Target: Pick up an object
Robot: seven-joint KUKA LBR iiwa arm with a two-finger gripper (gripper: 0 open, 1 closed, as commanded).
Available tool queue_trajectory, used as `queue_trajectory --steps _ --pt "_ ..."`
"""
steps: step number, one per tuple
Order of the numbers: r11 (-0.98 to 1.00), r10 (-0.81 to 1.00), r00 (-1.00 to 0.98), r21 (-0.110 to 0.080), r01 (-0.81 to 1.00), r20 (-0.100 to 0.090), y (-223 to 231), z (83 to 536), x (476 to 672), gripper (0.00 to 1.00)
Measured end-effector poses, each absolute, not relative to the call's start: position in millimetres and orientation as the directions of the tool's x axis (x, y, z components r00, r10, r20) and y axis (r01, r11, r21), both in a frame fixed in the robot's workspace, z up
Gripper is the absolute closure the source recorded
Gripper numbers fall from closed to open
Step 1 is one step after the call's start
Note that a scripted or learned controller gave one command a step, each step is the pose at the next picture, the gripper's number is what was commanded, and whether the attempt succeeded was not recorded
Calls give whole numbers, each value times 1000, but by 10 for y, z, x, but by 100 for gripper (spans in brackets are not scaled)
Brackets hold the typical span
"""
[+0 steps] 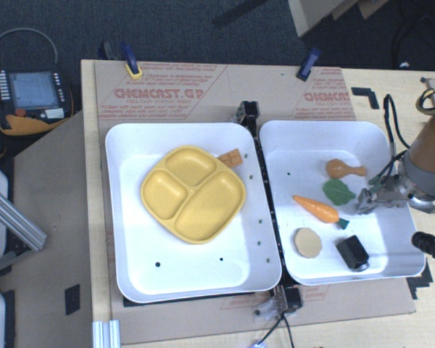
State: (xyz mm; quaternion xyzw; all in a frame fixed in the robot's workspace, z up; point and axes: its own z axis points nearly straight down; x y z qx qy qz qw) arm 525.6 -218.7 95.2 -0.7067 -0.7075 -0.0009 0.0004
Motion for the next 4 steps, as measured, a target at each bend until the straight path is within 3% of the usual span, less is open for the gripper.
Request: queue_trajectory --steps 3,4 --pt "2 1000 -2 8 1000 -4 -2095 2364 5337 100" --pt "5 1000 -5 1 1000 1 -1608 2440 5375 100"
